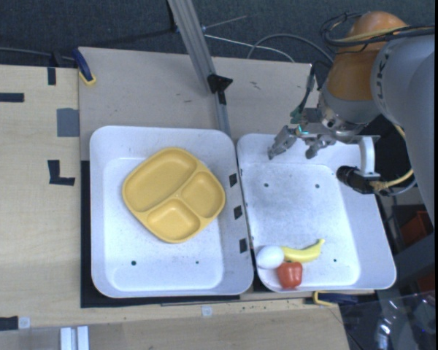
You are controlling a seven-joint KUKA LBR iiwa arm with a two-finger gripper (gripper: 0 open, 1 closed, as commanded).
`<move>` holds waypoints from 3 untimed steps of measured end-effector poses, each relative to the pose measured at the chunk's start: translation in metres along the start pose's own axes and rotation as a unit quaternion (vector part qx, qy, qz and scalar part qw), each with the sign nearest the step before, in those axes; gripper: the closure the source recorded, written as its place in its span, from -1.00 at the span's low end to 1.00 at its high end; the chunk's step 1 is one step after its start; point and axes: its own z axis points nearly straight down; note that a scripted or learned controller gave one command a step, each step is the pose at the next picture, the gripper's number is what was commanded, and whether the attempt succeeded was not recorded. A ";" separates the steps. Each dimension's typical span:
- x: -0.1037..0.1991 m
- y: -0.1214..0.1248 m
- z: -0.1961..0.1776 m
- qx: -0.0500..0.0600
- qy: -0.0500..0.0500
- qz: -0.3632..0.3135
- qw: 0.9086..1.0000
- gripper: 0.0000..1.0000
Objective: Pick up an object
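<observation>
Above the far edge of the right bin, the gripper hangs with jaws spread, pinching nothing. The banana, egg and tomato huddle at the bin's near edge, touching; a grab may knock neighbours aside.

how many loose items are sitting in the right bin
3, all bunched at the near edge of the right bin: a white egg, a yellow banana beside it, and a red pepper just below them.
</observation>
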 end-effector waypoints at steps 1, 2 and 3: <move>0.000 0.000 0.000 0.000 0.000 0.000 1.000 -1.00; 0.006 -0.010 0.056 0.002 -0.001 0.000 1.000 -1.00; 0.006 -0.010 0.108 0.000 -0.002 0.000 1.000 -1.00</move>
